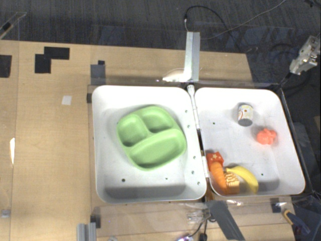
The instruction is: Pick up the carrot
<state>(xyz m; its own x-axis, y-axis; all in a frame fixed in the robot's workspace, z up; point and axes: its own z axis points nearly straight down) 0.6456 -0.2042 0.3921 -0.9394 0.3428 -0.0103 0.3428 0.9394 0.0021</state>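
Near the front-left corner of the right bin (281, 109) lies the carrot (219, 176), wedged between a red piece (215, 158) and a banana (246, 177). Looks light, rigid, smooth plastic; grip mid-body. Claw (307, 54) parked top right; state unclear.

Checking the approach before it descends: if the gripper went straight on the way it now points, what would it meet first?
Probably the far right corner of the right bin, or the spot just outside it; depth is unclear. The gripper sits up there, well away from the carrot.
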